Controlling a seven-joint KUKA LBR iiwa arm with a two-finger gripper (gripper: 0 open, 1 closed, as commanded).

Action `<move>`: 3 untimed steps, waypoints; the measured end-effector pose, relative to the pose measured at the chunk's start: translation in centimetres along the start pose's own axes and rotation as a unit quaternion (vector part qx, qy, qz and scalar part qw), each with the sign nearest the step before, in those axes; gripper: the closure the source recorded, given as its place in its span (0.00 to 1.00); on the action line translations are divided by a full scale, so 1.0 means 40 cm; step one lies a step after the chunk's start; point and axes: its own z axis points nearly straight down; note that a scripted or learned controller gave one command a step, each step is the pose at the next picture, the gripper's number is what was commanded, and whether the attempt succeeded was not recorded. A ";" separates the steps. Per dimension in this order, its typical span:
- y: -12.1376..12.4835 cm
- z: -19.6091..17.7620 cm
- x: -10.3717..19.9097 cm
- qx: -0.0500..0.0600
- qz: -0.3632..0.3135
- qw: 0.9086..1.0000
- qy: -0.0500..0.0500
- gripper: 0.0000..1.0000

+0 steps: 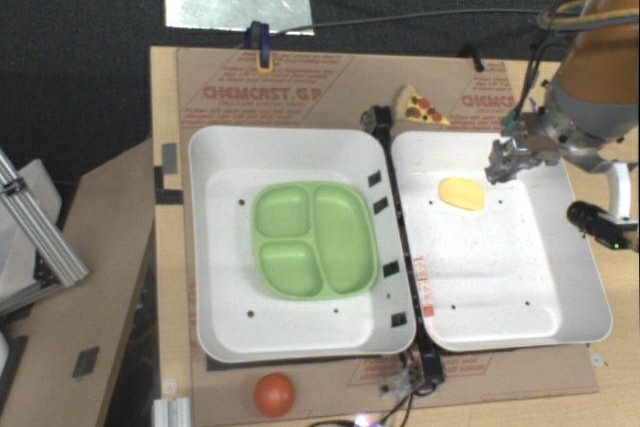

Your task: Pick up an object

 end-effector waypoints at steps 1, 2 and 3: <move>-0.039 -0.002 0.114 0.000 0.001 1.000 0.000 1.00; -0.070 -0.006 0.233 0.001 0.001 1.000 0.000 1.00; -0.093 0.042 0.371 0.001 0.000 1.000 0.001 1.00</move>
